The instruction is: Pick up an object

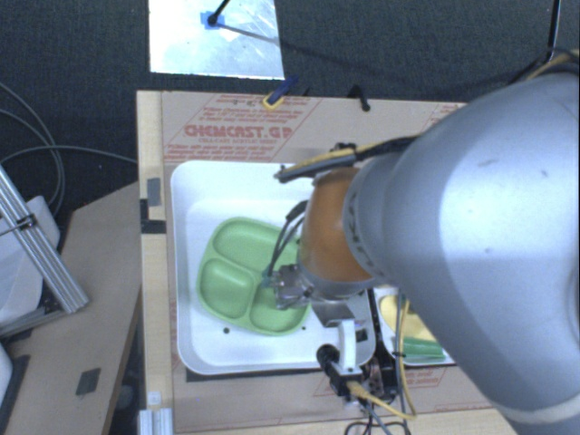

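One green tray [237, 277], with three compartments, lies flat in the left bin [195, 198], toward the counter's front edge, low enough for a top-down reach. At its right end hangs the hand [288, 290]; whether it is open or gripping, I cannot tell. Yellow and green items [408, 333] sit in the right bin.

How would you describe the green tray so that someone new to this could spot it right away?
Find the white bin on the left side of the bench. Inside lies the green tray, partly under the arm's orange band. It is pale green, rounded and split into compartments.
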`<state>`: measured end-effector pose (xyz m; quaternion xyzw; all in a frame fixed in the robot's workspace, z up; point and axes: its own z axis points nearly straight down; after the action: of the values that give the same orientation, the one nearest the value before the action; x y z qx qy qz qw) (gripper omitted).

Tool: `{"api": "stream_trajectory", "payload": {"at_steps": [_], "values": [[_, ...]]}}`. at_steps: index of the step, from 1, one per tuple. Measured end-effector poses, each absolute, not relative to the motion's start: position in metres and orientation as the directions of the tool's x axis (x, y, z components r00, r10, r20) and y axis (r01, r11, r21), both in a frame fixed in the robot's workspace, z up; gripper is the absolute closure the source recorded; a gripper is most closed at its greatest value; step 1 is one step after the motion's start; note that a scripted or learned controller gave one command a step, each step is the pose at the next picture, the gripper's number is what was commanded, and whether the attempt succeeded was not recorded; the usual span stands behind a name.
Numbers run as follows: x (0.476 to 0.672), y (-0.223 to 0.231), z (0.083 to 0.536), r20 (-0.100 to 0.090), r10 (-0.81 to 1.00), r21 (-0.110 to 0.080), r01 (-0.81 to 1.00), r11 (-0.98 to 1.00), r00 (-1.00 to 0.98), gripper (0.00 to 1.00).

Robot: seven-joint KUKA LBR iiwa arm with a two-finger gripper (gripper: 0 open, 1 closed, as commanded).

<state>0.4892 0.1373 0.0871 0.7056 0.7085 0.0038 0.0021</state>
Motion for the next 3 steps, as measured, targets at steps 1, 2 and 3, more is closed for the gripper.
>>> {"api": "stream_trajectory", "payload": {"at_steps": [1,2,3], "values": [[0.49,0.092,0.28,0.004,1.0,0.02,1.0,0.002,-0.002,1.0],[0.485,0.076,0.186,-0.002,1.0,-0.007,1.0,-0.001,0.001,1.0],[0.52,0.057,0.4,0.002,1.0,0.022,1.0,0.004,-0.004,1.0]]}}
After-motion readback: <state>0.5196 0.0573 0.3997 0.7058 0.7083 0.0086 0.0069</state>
